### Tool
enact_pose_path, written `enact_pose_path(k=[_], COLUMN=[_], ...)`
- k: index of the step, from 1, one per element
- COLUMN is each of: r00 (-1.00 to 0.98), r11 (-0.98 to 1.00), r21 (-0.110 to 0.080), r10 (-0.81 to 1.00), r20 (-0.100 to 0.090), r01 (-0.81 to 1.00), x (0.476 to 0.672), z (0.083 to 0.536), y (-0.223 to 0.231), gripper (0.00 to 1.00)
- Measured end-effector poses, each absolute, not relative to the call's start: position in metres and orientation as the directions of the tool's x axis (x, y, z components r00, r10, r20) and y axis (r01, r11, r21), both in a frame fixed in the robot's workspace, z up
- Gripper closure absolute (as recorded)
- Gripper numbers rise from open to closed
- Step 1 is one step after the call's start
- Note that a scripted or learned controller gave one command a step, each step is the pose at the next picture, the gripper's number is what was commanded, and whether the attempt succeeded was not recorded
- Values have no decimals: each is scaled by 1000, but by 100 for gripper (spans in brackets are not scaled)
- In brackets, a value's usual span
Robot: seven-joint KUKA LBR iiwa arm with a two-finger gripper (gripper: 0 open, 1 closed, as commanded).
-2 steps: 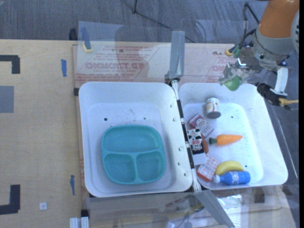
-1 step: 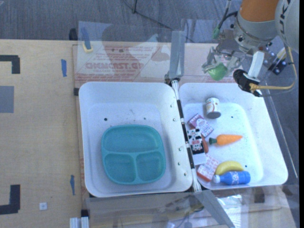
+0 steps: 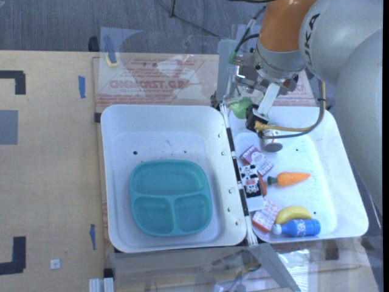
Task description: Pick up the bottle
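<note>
The bottle [image 3: 299, 227] is blue with a white cap and lies on its side at the near edge of the right bin [image 3: 340, 163], just in front of a yellow banana [image 3: 294, 213]. My gripper [image 3: 231, 97] hangs over the far left corner of that bin, by the divider between the two bins. It is well away from the bottle, with a green thing [image 3: 241, 107] right beside it. Nothing shows in its grasp.
An orange carrot [image 3: 290, 178] lies mid-bin. Small printed cartons [image 3: 254, 158] sit along the right bin's left wall, with one red carton [image 3: 265, 218] next to the bottle's cap. A teal divided plate [image 3: 171, 197] rests in the left bin [image 3: 121, 139].
</note>
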State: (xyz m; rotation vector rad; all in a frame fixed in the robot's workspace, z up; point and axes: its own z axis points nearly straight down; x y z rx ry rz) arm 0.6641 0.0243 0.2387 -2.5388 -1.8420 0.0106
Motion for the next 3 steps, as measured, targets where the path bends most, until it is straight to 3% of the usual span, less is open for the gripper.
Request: enact_pose_path(k=[1, 2, 3], r00=[362, 532, 520], r11=[-362, -532, -520], r21=[-5, -5, -7], r10=[932, 847, 854], r20=[-3, -5, -7], r01=[932, 847, 854], x=[666, 666, 666], z=[258, 263, 235], y=[63, 136, 161], gripper=[100, 100, 100])
